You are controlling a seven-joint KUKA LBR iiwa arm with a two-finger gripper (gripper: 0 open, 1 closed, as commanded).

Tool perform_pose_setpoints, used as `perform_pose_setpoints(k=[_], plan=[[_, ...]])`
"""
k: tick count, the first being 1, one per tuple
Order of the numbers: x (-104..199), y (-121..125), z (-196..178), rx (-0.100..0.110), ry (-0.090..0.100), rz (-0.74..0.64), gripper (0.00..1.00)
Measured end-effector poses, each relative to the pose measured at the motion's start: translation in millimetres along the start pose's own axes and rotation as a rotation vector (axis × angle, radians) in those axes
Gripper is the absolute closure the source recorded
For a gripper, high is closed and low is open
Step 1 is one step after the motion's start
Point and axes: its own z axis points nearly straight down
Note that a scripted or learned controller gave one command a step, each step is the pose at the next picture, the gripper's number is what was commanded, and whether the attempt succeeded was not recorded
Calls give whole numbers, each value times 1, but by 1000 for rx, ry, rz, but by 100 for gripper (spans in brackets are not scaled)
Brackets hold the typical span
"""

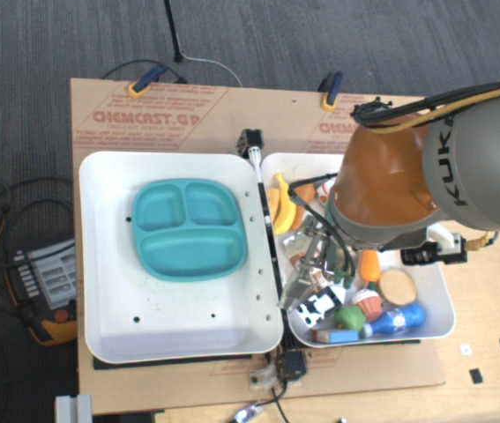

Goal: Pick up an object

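Gripper (318, 267) low inside right bin (441, 322), over the clutter near the bin's left wall, under the arm's orange band (382, 179). Reaches in from the right and hides much of the bin's upper half. Open or closed: cannot tell, since metal parts and toys overlap there. Nothing clearly seen in its grasp.

Candidate objects all in the right bin, crowded together. Yellow banana (282, 205) at the upper left corner, against the dividing wall. Orange piece (369, 265) just right of the gripper. Tan round disc (397, 286) beside that, toward the right wall. Black-and-white patterned item (320, 305) directly below the gripper, near or touching it; cannot tell which. Green ball (349, 317) next to it along the front wall. Small red-and-white piece (369, 304) between ball and disc. Blue bottle-shaped object (397, 320) lying on its side at the front right.

Left bin (91, 236) with a teal divided plate (188, 229), flat, in its upper middle, well apart from the gripper.

Both bins on a brown printed sheet (144, 117), with yellow clamps (146, 80) on its far edge.
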Motion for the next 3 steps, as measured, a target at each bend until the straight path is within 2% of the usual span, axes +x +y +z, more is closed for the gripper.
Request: perform_pose_setpoints(k=[1,2,3], plan=[[-30,-75,0,0,-2,133,0],[-14,-46,0,0,0,-167,0],[1,13,0,-1,-1,-521,0]])
